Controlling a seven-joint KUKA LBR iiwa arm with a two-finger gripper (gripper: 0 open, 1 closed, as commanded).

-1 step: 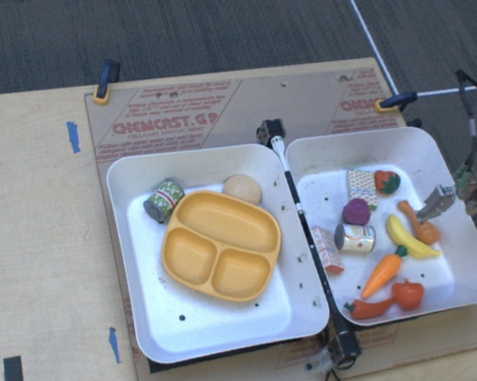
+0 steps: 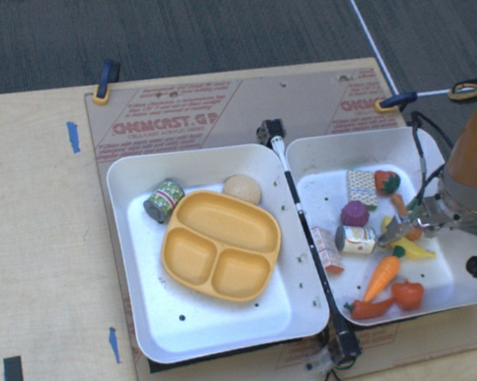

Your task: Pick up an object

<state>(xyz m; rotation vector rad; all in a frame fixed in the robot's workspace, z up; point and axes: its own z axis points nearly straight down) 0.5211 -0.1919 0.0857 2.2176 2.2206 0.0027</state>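
Note:
My gripper point(image 2: 393, 233) is low in the right bin point(image 2: 439, 277), reaching in from the right among the toy foods. Its tip lies just right of a small white jar point(image 2: 357, 241) and just above a yellow piece point(image 2: 415, 249). A purple toy point(image 2: 355, 212) lies up and to the left of it, and an orange carrot point(image 2: 383, 274) lies just below. A red pepper point(image 2: 407, 295) and a red chili point(image 2: 367, 308) lie near the bin's front wall. At the back are a checkered packet point(image 2: 360, 186) and a red strawberry-like piece point(image 2: 386, 181). Nothing is visibly held.
The left bin point(image 2: 149, 308) holds a yellow divided plate point(image 2: 221, 245), a green can point(image 2: 164, 200) and a beige round piece point(image 2: 242, 189). A red-and-white packet point(image 2: 325, 249) leans by the divider between the bins. Cables run along the right bin's right side.

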